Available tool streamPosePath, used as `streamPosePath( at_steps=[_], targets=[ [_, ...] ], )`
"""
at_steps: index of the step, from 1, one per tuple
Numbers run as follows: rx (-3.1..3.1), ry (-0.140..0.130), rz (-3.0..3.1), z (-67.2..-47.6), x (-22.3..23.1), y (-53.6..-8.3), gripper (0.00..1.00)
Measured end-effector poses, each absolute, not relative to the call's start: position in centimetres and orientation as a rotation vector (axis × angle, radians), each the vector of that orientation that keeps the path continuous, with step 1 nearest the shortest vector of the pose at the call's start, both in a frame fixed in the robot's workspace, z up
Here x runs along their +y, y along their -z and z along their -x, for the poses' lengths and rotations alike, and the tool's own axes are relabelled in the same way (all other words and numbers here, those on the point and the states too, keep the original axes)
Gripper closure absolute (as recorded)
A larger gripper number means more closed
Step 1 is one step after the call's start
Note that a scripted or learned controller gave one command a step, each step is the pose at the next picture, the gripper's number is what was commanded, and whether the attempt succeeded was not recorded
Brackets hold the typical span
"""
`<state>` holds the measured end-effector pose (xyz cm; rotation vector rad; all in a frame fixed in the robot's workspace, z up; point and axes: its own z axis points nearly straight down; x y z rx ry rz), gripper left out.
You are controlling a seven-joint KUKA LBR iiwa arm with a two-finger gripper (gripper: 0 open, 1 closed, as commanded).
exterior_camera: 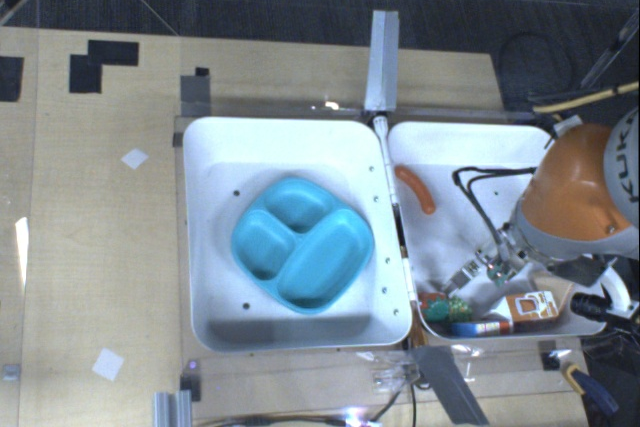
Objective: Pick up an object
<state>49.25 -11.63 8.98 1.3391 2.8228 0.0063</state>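
My gripper (478, 271) hangs low in the right bin (470, 147), just above its front clutter, and it looks open with nothing between its fingers. Directly below it lie a small green object (457, 306), a blue pen-like piece (468, 326) and a small orange-brown box (530, 307), all against the bin's front wall. An orange sausage-shaped toy (415, 188) rests apart at the bin's back left. The grey arm with its orange band (570, 185) covers the bin's right side.
The left bin (215, 215) holds a blue divided plate (302, 243) in its middle. A metal divider post (382, 60) stands behind the gap between the bins. A black cable (480, 185) loops over the right bin's floor.
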Motion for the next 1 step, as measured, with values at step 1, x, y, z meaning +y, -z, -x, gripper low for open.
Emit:
streamPosePath(
  at_steps=[1],
  targets=[
    [2.853, -0.003, -1.304, -54.50, -13.68, -12.54, 0.00]
  ],
)
